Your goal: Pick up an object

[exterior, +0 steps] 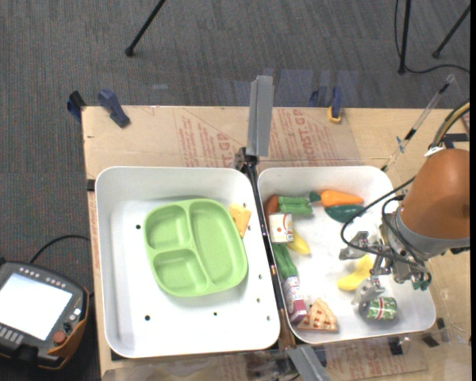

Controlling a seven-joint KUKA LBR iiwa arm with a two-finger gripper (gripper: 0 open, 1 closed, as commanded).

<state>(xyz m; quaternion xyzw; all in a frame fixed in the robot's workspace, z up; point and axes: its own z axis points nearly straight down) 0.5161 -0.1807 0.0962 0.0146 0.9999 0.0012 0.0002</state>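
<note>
Green tray (196,248) in left bin (115,213)

Tool (378,280) above green can (380,309), right bin (357,177).

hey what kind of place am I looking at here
Probably a robotics lab: a robot arm reaches over white bins of toy food, with a teach pendant on the carpet beside tripod legs.

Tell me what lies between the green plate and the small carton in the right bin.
In the camera view, between the green plate and the small carton lie a yellow cheese wedge and the two bins' adjoining walls.
</note>
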